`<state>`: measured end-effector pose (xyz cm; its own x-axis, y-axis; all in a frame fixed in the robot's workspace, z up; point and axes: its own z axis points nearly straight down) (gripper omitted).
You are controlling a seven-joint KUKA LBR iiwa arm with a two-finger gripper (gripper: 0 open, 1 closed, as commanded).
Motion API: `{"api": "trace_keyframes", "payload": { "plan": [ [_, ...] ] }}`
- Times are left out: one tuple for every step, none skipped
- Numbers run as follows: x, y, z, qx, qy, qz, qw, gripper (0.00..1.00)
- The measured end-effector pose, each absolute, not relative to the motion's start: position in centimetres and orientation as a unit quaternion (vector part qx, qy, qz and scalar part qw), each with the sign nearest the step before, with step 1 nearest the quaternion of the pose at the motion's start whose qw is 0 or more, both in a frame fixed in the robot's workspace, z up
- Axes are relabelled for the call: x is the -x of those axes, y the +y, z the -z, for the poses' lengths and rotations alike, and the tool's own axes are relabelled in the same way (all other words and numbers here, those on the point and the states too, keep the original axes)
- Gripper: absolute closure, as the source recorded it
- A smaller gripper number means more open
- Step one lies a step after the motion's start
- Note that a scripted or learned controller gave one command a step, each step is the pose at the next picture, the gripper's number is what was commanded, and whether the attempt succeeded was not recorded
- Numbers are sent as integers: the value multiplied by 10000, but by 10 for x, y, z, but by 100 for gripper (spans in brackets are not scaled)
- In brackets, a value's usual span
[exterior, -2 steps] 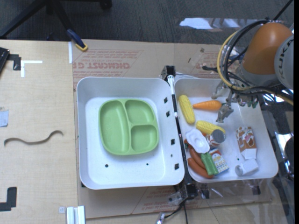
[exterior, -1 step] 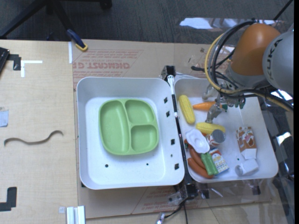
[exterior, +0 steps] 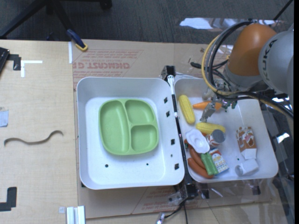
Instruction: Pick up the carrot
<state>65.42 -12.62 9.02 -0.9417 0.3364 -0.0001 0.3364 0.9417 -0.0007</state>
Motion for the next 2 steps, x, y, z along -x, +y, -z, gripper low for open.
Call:
{"api": "trace_keyframes", "payload": {
  "plan": [
    [-656, -126, -99, 1692, -9856, -14, -21, 100],
    [-642, -64, -191, 2316, -9728, -2, -12, 100]
  ]
}}
